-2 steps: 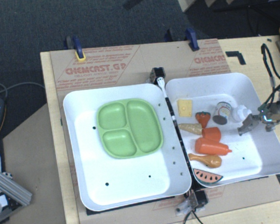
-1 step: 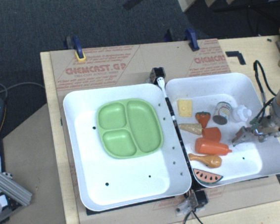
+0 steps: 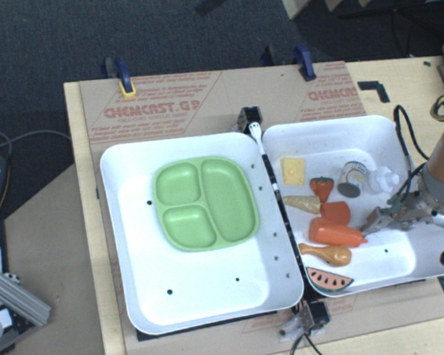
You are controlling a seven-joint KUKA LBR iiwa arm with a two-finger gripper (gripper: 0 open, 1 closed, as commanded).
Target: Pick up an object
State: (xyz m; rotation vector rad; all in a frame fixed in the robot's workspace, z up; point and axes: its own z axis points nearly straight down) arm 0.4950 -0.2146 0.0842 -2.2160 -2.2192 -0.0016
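Reaching in low over the right bin (image 3: 389, 262), the gripper (image 3: 378, 219) has fingers whose spread I cannot tell. Its tip is just beside the carrot (image 3: 337, 234) and a red piece (image 3: 335, 212). Cheese (image 3: 293, 170), a watermelon slice (image 3: 329, 279) and a can (image 3: 353, 176) lie nearby. A green tray (image 3: 207, 203) sits in the left bin (image 3: 136, 260).

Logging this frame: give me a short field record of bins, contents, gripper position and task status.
left bin: holds a green divided plate
right bin: holds toy food, namely a yellow cheese slice, a carrot, a watermelon slice, and a small round can, among other pieces
gripper: low in the right bin, just right of the carrot
grasp: nothing visibly between the fingers
task status: no object lifted yet
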